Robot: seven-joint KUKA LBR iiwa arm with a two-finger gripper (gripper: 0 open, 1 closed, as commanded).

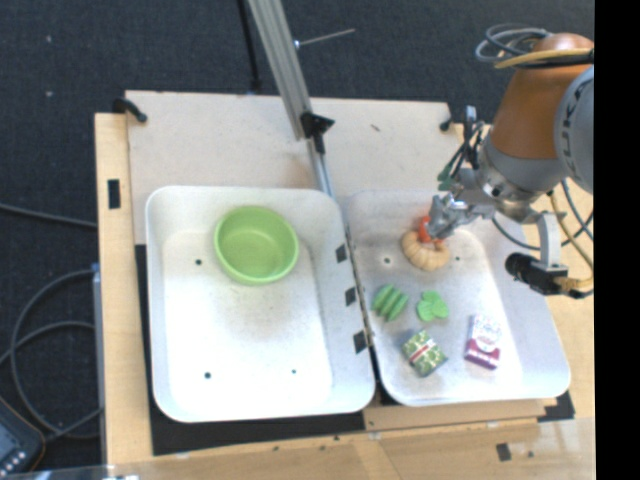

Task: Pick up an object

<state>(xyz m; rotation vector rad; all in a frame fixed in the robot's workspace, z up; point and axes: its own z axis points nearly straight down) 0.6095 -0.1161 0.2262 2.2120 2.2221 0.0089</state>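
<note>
I've got the pincer (437, 226) low in the right bin (520, 378), right at the top of the pale pumpkin-shaped toy (428, 251), where an orange stem pokes up. From this slant the tips and the stem blur together, so I cannot tell whether the pincer is spread or closed, and I won't call it a hold.

That toy is my target: it sits in the upper middle of the right bin, apart from the rest. To do this well, I'd say the tips need to straddle the round body rather than the thin stem, since the stem looks like a poor purchase and the rounded sides could squirt out if I pinch off-centre. Straight down, square over the middle, then close, then a straight lift.

Room around it is decent. The ridged green piece (390, 301) and the green leaf shape (433, 306) lie below it, near but not touching. The small green and red block (423, 352) and the white and purple packet (484, 342) are further down, well apart. The bin's left wall is some way off, the top rim closer. Going straight up is clear.

Over in the left bin (170, 388), the green bowl (257, 244) sits alone, far from my work. The metal post (290, 78) slanting across the surface (220, 138) is left of my line.
</note>
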